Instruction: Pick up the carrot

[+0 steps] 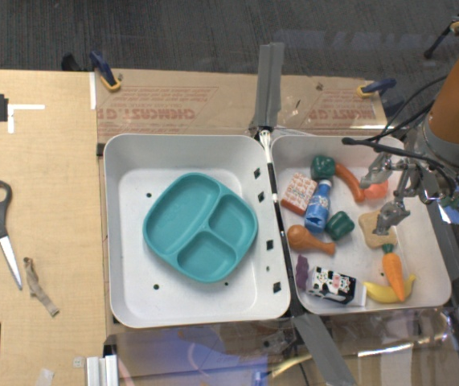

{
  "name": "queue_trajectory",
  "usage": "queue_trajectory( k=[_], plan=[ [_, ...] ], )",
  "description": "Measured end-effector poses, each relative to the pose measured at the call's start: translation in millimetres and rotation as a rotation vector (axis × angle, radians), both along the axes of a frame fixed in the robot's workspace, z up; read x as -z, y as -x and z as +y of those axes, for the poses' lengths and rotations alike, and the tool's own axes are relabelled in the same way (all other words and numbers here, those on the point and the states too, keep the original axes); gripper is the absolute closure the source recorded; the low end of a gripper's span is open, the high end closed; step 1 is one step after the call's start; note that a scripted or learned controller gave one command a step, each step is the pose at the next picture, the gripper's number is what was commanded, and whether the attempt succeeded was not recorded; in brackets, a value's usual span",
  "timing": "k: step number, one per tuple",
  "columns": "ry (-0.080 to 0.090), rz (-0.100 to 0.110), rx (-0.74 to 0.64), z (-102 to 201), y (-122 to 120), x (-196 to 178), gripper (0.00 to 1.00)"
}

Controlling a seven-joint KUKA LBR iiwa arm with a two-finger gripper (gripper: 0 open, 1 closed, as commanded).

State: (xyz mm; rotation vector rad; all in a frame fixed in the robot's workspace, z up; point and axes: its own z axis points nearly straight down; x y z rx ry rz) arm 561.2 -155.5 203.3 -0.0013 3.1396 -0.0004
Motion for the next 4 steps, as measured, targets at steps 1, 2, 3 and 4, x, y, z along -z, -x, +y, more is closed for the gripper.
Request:
queue_trajectory(
  k=[1,2,3,4],
  plan=[
    [0.0,-0.001,0.135,-29,63,109,0.0],
    [0.001,-0.005,0.131,-28,61,99,1.0],
    [0.001,-0.003,-0.088,-66,82,75,1.0],
    [0.001,-0.003,-0.568,-64,50,111,1.0]
  ],
)
